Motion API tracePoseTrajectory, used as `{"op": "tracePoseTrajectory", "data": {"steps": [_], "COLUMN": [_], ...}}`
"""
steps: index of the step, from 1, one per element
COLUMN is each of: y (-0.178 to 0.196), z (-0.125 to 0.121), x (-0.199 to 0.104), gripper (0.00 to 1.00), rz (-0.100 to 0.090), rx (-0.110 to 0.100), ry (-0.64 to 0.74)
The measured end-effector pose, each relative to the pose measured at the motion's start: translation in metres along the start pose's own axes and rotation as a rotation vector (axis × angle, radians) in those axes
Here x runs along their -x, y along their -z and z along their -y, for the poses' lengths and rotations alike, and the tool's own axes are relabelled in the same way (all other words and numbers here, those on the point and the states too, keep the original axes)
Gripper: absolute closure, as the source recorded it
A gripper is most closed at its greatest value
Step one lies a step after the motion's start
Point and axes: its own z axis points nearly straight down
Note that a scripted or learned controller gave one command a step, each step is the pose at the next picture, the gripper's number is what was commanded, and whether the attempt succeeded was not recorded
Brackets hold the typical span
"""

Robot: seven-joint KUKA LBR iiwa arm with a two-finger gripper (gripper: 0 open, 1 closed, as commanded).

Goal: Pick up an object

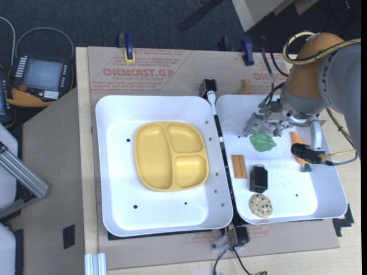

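Reaching in from the right, the grey arm [338, 79] with its orange band [312, 67] hangs over the right bin [327, 202], and its end effector [269, 122] sits low above the far half of that bin. Whether it is open or closed cannot be told, since the wrist hides most of it.

Directly under and just in front of the end effector lies a green leaf-shaped piece [264, 141], flat, rounded and bright, its far edge tucked beneath the metal parts. Nothing shows it being gripped.

Just right of it is a carrot [298, 145], orange with a small green tip, partly crossed by a black part of the arm. Nearer the front of the same bin lie a brown wafer bar [238, 167] close to the left wall, a black block [258, 178] just beside it, and a round speckled cookie [260, 205] near the front rim.

The left bin [114, 171] holds a yellow divided plate [171, 155] with three compartments, sitting near its middle. Both bins rest side by side on the counter [155, 67], which is covered with brown cardboard.
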Motion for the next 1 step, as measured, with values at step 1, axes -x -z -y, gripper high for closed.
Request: {"op": "tracePoseTrajectory", "data": {"steps": [1], "y": [0.0158], "z": [-0.0027], "x": [0.0007], "gripper": [1.0], "rz": [0.003], "rx": [0.011], "ry": [0.0]}}
